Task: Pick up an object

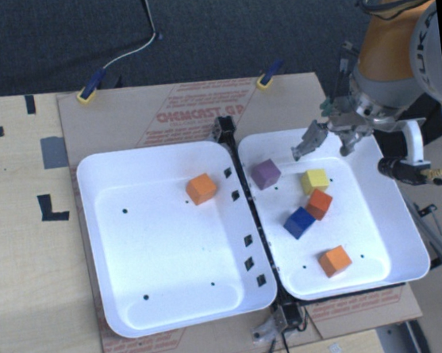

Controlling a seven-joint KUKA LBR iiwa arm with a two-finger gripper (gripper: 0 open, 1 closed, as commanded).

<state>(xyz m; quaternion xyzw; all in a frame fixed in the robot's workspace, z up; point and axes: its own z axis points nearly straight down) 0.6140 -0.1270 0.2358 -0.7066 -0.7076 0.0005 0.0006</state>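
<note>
The gripper [327, 141] hangs over the back edge of the right bin [387, 227], its two fingers spread apart with nothing between them. Just below it sits the yellow cube [315, 179], and beside that a purple cube [265, 173] near the divider. A red cube [320, 203] touches a blue cube [299, 223]; an orange cube [335, 260] lies nearer the front. Over in the left bin [110, 249], another orange block [202, 188] sits alone. The cardboard sheet [189, 112] under the bins carries red print, upside down and blurred, seemingly "CHEMCAST". The arm's orange band [395, 30] is cut off at the top right, with part of "KUKA" lettering at the edge.
</note>
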